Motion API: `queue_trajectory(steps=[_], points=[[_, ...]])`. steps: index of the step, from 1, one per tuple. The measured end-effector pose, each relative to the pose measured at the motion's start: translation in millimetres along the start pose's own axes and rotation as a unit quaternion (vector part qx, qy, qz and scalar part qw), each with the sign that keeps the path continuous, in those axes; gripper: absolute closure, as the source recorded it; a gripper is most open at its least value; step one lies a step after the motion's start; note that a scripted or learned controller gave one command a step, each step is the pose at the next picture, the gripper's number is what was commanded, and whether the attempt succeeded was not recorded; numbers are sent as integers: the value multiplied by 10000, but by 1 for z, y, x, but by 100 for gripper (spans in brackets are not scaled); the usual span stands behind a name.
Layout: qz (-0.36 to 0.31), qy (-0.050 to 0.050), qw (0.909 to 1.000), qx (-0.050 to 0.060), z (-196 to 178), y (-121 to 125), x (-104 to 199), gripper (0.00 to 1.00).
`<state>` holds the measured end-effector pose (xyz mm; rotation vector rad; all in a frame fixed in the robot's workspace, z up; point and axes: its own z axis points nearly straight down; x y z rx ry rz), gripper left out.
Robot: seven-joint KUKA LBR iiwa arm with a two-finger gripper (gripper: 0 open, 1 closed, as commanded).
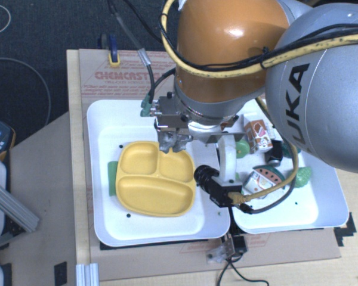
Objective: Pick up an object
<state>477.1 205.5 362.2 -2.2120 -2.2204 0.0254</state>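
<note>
A yellow divided plate (155, 180) lies in the left white bin (99, 213). My gripper (173, 140) is down at the plate's far rim, under the big orange and grey wrist. A flat green piece (112, 177) sticks out from under the plate's left edge. In the right bin (322, 210) lie a brown and red packet (258, 134), a small green ball (243, 148), a watermelon-slice toy (266, 178), a pale green piece (303, 174) and a small black thing (275, 154). The arm hides much of the right bin.
Both bins rest on a cardboard sheet (122, 75) with red print. A blue clamp (113, 49) stands at its far edge. Dark floor with cables lies beyond, and grey equipment (0, 142) stands at the left.
</note>
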Motion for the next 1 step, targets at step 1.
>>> queue_trajectory(steps=[1], points=[[73,3,10000,-30,76,34,-85,100]])
